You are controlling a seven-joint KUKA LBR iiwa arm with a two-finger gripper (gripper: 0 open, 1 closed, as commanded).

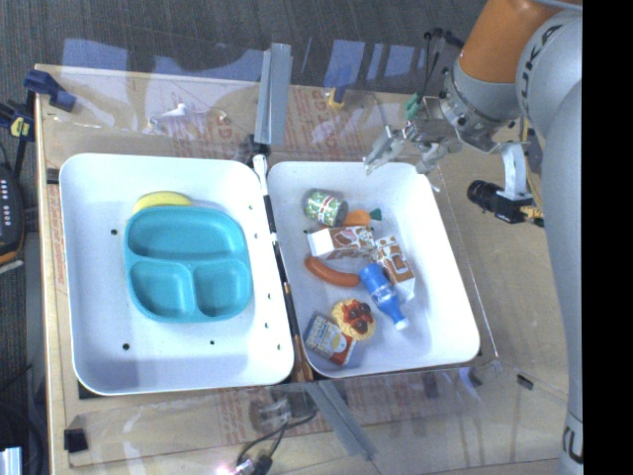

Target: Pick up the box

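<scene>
A white and brown box lies on its side in the middle of the right bin. A second small brown and white carton lies just to its right, against a blue bottle. My gripper hangs above the far rim of the right bin, well apart from both boxes and higher than them. Its fingers are spread, open, with nothing between them.
Around the boxes in the right bin lie a green can, an orange carrot, a sausage, a pizza toy and a small flat packet. The left bin holds a blue divided plate and a yellow item.
</scene>
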